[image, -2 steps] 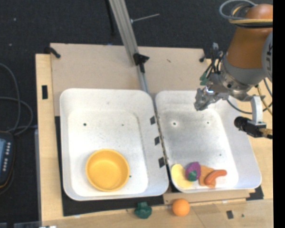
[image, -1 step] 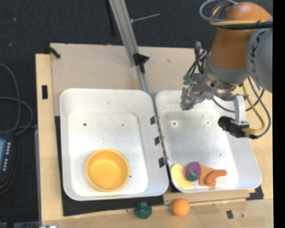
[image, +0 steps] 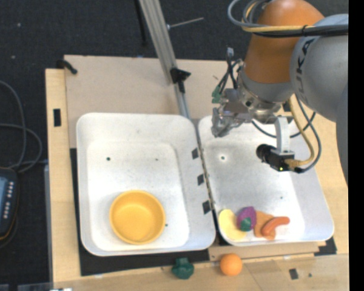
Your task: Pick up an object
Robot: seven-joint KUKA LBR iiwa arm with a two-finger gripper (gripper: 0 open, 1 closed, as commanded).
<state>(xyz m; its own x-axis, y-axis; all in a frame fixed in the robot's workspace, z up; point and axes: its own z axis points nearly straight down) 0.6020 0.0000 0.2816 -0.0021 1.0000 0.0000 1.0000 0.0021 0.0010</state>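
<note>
Dark carpet surrounds the pale wooden bench, and on it sit 2 shallow white bins side by side. Over in the left bin there's a yellow bowl resting upright near the front. The right bin carries a little cluster at its front edge: a yellow piece, a purple toy with a green bit, and an orange carrot-like toy, all touching or nearly so. Hovering above the right bin's back-left corner is the gripper, well apart from that cluster; whether it's spread or pressed together, I cannot tell. Nothing is visible in its grasp. Off the bins, on the bench's front edge, an orange ball and a green toy lie near each other.
</note>
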